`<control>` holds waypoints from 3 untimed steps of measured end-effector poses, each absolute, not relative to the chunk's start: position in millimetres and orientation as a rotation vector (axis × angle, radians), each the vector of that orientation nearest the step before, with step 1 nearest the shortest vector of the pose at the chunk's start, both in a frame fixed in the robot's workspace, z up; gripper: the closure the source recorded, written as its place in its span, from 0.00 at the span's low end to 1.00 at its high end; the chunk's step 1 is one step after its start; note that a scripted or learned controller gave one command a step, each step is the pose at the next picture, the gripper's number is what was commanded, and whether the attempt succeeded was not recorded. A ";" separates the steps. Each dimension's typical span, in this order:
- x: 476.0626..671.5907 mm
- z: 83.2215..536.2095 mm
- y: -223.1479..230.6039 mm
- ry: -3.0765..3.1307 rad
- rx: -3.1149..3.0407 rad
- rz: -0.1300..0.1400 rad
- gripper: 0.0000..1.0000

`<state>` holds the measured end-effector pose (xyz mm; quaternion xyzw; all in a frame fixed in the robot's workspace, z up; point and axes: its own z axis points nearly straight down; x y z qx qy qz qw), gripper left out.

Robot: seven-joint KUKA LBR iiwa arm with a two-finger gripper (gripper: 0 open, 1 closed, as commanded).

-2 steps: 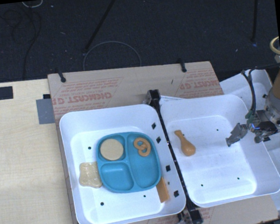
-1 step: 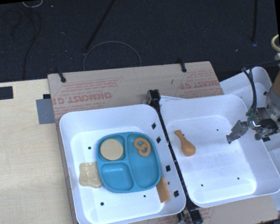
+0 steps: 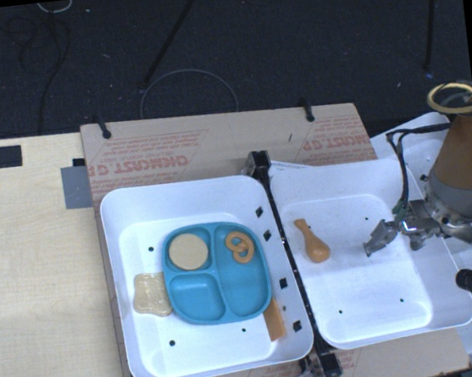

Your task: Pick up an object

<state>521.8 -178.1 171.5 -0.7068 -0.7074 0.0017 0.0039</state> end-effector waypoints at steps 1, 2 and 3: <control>520.4 114.4 -166.7 -2.214 -2.217 0.005 0.00; 520.2 86.6 -165.7 -2.217 -2.221 0.003 0.00; 521.0 98.8 -167.0 -2.213 -2.228 0.000 1.00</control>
